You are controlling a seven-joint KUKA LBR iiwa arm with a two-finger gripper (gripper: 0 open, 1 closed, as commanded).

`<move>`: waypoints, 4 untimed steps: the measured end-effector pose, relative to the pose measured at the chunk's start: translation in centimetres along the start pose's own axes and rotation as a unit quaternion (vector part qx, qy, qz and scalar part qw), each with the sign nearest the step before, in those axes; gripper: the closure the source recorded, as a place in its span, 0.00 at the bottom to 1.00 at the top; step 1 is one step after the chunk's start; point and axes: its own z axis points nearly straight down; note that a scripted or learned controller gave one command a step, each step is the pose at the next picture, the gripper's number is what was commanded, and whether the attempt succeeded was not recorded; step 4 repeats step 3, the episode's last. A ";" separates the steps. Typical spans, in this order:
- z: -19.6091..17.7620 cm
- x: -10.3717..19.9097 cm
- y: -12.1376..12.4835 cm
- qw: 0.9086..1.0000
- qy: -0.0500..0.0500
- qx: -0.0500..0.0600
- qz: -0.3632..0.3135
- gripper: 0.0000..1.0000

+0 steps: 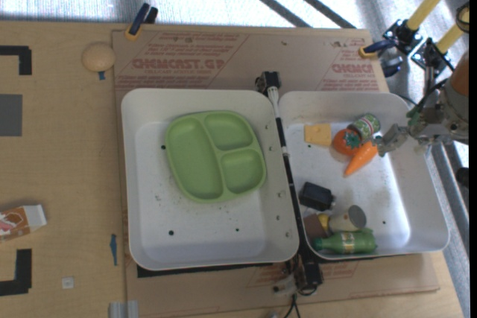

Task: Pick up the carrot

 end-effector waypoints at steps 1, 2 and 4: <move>11.3 1.9 2.2 0.999 0.000 0.000 0.034 0.00; 10.3 1.9 2.3 0.999 0.000 -0.001 0.034 1.00; -1.7 11.2 2.8 1.000 0.001 0.000 -0.019 1.00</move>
